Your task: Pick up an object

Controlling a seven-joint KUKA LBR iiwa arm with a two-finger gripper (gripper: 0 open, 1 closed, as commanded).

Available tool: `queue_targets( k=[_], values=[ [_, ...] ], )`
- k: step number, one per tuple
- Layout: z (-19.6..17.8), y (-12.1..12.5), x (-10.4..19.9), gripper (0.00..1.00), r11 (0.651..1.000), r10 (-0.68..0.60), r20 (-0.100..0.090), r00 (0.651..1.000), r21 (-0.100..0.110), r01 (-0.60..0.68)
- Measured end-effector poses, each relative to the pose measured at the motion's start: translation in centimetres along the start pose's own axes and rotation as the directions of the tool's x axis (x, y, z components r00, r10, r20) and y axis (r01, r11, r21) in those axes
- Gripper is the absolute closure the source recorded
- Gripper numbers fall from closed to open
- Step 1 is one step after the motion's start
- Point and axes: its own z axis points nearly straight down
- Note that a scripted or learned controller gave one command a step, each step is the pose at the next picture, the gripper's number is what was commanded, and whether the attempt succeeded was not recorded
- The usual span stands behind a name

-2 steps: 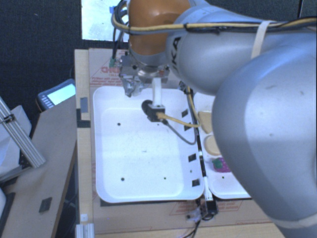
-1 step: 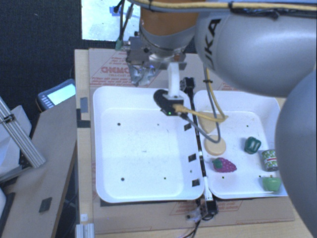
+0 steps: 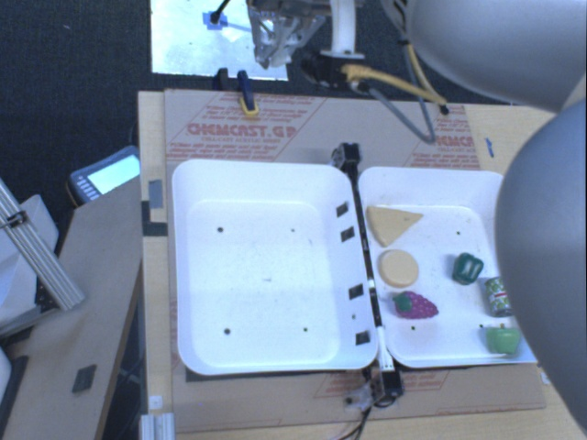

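The right bin (image 3: 431, 183) holds several small items: a yellow wedge (image 3: 393, 223), a round tan disc (image 3: 399, 269), a purple grape bunch (image 3: 415, 305), a green pepper (image 3: 468, 267), a small can (image 3: 497, 296) and a green apple (image 3: 503, 339). My gripper (image 3: 271, 49) hangs high beyond the far edge of the bench, above and behind the left bin (image 3: 266, 273), far from every item. Nothing shows beneath it. The grey arm covers the right edge of the right bin.
A black divider with clips (image 3: 362, 255) runs between the two bins. Cardboard (image 3: 275, 131) lies under both. A yellow-and-blue clamp (image 3: 246, 94) sits at the far bench edge. A side table (image 3: 83, 273) with a device stands on the left.
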Motion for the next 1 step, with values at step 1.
queue_targets(
  k=[1],
  values=[
    [0.29, -5.79, 0.15, 1.00, 1.000, -0.004, 0.002, 1.000, 0.016, 0.004]
  ],
)
